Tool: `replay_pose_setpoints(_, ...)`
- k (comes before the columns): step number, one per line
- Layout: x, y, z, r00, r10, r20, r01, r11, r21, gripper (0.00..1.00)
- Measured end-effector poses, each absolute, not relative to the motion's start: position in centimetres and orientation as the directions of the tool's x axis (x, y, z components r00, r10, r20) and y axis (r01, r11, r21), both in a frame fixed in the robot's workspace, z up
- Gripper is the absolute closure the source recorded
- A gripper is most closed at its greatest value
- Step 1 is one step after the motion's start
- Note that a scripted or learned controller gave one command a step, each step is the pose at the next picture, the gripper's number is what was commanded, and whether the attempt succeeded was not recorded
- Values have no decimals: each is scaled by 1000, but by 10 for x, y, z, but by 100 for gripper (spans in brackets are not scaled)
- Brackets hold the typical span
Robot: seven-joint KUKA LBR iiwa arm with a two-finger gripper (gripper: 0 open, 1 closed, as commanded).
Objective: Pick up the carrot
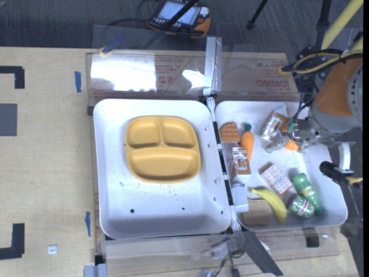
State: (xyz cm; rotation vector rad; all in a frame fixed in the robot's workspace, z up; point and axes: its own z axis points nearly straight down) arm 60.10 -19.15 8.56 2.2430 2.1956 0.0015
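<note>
- Carrot (248, 143) lies in the right bin (337, 212), near that bin's upper left part. It is orange with a little green top (the green end points to the top of the frame).
- Just to its left is a small brown snack piece (229, 133), and below them lies a flat packet (240, 160) with red and white on it.
- The hand (295, 133) is in the upper right of the frame, over the right bin. It is well apart from the carrot.
- I cannot tell how the hand is set, because it is small and mixed up with shiny things.
- Just beside the hand is a crinkly clear packet (273, 127) and a small orange thing (292, 145).
- The arm (340, 97) comes in from the right side (it is grey with an orange band).
- Lower in the right bin lie a yellow banana (272, 202), a checked box (276, 179) and a green bottle (304, 195).
- The left bin (109, 172) holds a yellow plate (163, 148) with three parts.
- Both bins sit on the desk (40, 172), which is pale wood with black and blue marks.
</note>
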Motion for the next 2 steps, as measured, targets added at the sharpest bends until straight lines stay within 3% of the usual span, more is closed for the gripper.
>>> replay_pose_setpoints(1, 655, -200, 86, -56, 998, 22, 997, 57, -50, 0)
replay_pose_setpoints(2, 653, -200, 93, -59, 998, 20, 996, 60, -59, 100)
